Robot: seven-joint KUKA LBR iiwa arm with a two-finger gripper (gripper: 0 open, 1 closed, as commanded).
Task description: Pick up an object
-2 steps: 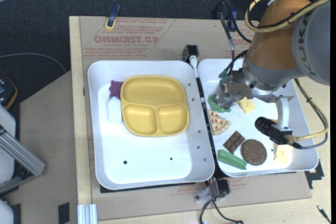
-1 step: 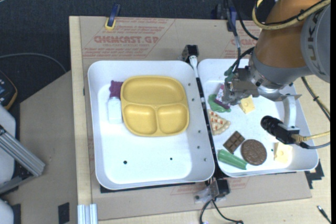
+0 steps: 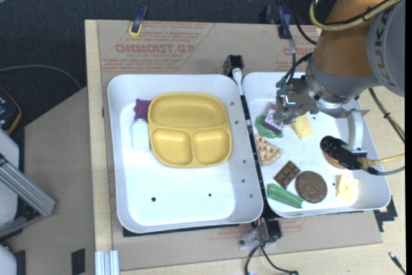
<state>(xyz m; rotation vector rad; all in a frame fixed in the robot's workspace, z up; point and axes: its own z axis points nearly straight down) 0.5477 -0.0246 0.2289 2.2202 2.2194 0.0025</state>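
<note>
My gripper (image 3: 283, 116) hangs low over the upper left part of the right bin (image 3: 381, 193). Its tip is right above a small purple piece (image 3: 275, 129) that lies on a green leaf-shaped toy (image 3: 262, 125). I cannot make out whether it touches either one. A pale yellow cheese wedge (image 3: 301, 129) lies just to the right of the gripper. Below it are a pizza slice (image 3: 268, 151), a chocolate bar (image 3: 286, 173), a round brown cookie (image 3: 311, 185), a green pod (image 3: 284, 195) and a pale cheese block (image 3: 346, 188).
The left bin (image 3: 180, 206) holds a yellow divided plate (image 3: 190, 129) and a white bottle with a purple cap (image 3: 140, 131) along its left side. The arm's grey and orange body covers the upper right of the right bin.
</note>
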